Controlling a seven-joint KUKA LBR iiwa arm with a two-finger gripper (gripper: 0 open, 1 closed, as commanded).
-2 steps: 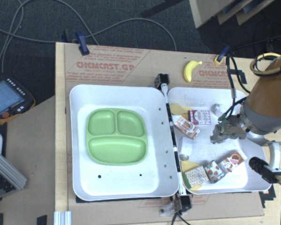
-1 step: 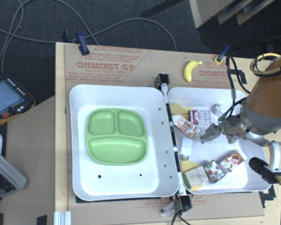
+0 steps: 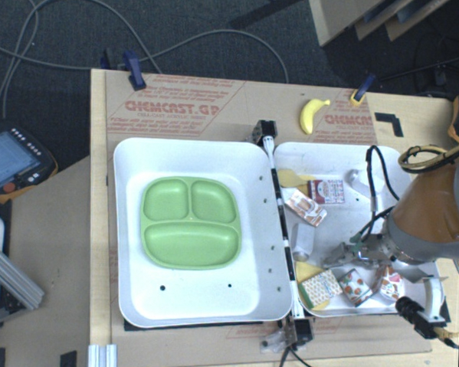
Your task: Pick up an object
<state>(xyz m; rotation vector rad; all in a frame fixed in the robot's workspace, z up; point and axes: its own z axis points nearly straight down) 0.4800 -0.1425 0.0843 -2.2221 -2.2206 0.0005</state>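
Two white bins sit side by side on a brown cardboard-topped bench. Left bin point(image 3: 128, 212), centre-left of frame, holds a green three-section plate point(image 3: 190, 223) lying flat near its middle. Right bin point(image 3: 323, 155), centre-right of frame, holds a loose scatter of small packages.

Contents of right bin: a small dark-red and white carton point(image 3: 326, 192) toward the upper middle; just left and below it, a white carton with a red pattern point(image 3: 304, 208), tilted. Along the bin's lower edge: a yellow-and-white cracker-like packet point(image 3: 321, 287), then a small red-patterned box point(image 3: 355, 285), then another small red and white carton point(image 3: 390, 285) further right. These three lie close together, almost touching.

Arm comes in from the right edge; orange band and grey wrist cover the right part of the bin. Gripper point(image 3: 357, 257) sits low over the lower-middle of the right bin, just above the red-patterned box. Cannot tell how the claw is set; metal parts blur together there. No item visibly gripped.

Outside the bins: a yellow toy banana point(image 3: 310, 115) on the cardboard, upper right, above the right bin. Blue clamps point(image 3: 133, 69) at the board's top edge.
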